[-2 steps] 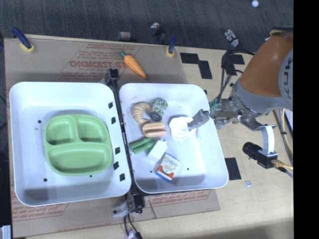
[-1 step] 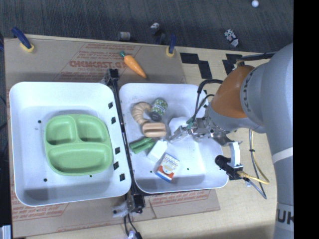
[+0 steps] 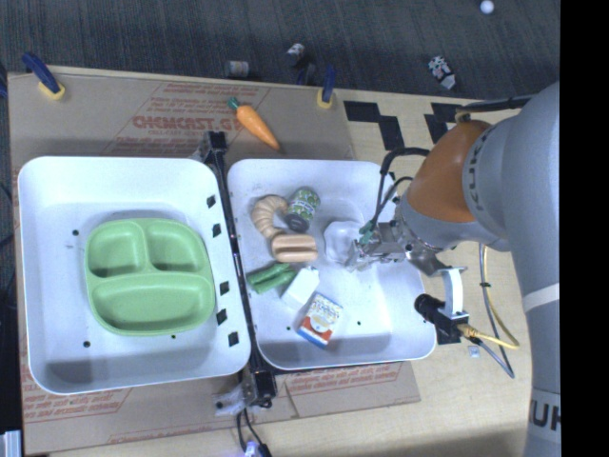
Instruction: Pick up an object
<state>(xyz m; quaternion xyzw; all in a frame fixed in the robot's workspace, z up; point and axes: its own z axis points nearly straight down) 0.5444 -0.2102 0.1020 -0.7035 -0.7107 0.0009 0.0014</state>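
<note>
The right bin (image 3: 400, 336) holds several small items. A tan croissant-shaped piece (image 3: 265, 213) and a green can (image 3: 304, 203) lie at the back. Below them are a hot dog bun (image 3: 295, 248), a green pod (image 3: 270, 276), a white card (image 3: 303, 285) and a small printed carton (image 3: 319, 320). A clear plastic cup (image 3: 339, 238) lies near the bin's middle. My gripper (image 3: 366, 251) is low in this bin, right beside the cup's right side. I cannot tell whether it touches the cup.
The left bin (image 3: 48, 350) holds a green divided plate (image 3: 147, 276). An orange carrot (image 3: 257, 127) lies on the cardboard behind the bins. The grey arm and orange band (image 3: 457, 174) hang over the right bin's right rim, with cables (image 3: 490, 336) trailing beside it.
</note>
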